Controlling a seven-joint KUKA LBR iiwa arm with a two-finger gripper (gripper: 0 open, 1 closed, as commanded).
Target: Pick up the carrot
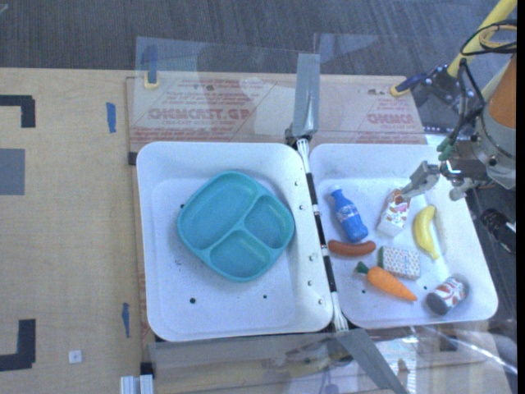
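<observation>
Orange, one carrot (389,281) lies well below the jaws (440,180) — they look spread, pinching nothing — beside one sausage (351,249), one bottle (348,215), one banana (424,231), one can (445,295).

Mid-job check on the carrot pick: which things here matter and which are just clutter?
Belongs to the job:
carrot, lying in the right bin
gripper, above that bin's far side

Just lying about:
blue bottle
sausage
banana
small carton
patterned block
can
teal divided plate in the left bin
</observation>
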